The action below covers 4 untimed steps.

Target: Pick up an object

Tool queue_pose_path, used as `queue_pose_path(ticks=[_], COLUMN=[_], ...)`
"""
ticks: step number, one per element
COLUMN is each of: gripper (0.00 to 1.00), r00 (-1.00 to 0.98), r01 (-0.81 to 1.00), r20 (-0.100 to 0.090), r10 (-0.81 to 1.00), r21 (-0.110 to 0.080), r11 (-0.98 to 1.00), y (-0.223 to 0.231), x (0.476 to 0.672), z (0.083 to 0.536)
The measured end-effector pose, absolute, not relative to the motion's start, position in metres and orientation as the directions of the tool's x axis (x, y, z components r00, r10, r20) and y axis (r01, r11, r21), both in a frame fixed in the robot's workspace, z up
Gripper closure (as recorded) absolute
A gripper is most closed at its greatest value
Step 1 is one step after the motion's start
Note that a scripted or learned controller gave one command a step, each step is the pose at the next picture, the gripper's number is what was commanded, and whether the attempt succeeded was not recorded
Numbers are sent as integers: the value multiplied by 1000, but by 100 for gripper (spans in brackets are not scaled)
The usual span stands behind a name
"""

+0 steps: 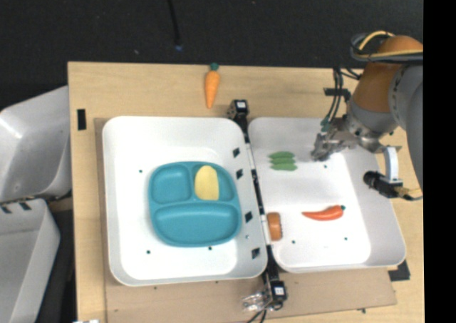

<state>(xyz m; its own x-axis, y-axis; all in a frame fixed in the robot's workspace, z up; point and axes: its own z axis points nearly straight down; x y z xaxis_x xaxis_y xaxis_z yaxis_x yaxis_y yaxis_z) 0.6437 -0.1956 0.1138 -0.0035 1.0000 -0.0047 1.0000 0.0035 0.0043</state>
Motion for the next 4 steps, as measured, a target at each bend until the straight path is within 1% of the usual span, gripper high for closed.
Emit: queue_pose_path(ticks=[1,2,3,4], gripper=[100,100,100,100], r00=[0,-2,-5,-6], r01=[1000,1000,1000,1000], r20=[-2,-3,-1,1], r10=[1000,1000,1000,1000], r21=[6,7,3,1], r11=[0,2,5,6], y=[-202,-203,-158,-108], x=[637,639,650,652], z=[165,213,212,207])
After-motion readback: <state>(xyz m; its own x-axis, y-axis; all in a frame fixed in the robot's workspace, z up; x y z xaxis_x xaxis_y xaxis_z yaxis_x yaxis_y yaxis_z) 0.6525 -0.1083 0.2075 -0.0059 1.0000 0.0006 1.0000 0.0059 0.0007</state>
